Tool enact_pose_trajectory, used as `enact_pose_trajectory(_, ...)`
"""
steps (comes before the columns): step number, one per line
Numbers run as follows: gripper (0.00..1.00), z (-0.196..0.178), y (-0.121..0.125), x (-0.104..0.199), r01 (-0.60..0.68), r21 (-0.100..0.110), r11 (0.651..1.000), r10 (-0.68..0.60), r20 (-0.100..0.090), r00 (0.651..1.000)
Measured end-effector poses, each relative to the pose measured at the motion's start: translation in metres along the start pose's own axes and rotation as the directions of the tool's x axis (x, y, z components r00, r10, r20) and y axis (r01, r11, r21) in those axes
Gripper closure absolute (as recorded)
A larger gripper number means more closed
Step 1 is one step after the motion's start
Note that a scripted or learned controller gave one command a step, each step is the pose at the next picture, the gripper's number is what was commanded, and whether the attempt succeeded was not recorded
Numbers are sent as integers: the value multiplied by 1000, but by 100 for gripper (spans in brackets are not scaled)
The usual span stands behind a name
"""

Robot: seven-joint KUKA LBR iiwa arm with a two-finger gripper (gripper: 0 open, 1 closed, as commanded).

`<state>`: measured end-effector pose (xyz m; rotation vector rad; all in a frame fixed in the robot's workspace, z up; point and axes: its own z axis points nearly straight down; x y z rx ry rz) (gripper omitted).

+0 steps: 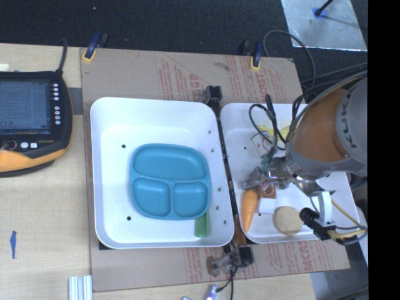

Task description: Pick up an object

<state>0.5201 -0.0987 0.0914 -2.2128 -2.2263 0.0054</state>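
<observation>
Arm (pixel 350 127): "KU" readable on the grey casing, rest cut off at the frame edge. Cardboard sheet (pixel 175 74): repeated red print along its tape lines, probably a brand name, too small to read.

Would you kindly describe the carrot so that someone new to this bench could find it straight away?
Start at the right-hand white bin, the one the arm reaches over. Look along its left wall toward the near corner: the carrot lies there, lengthwise beside the wall. It is the one orange, tapered thing, unlike the round beige object to its right and the green block in the other bin.
</observation>
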Motion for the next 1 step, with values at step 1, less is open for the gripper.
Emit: enact_pose_trajectory(1,100,-11,2,-1,4,-3,1000,-4,2,1000)
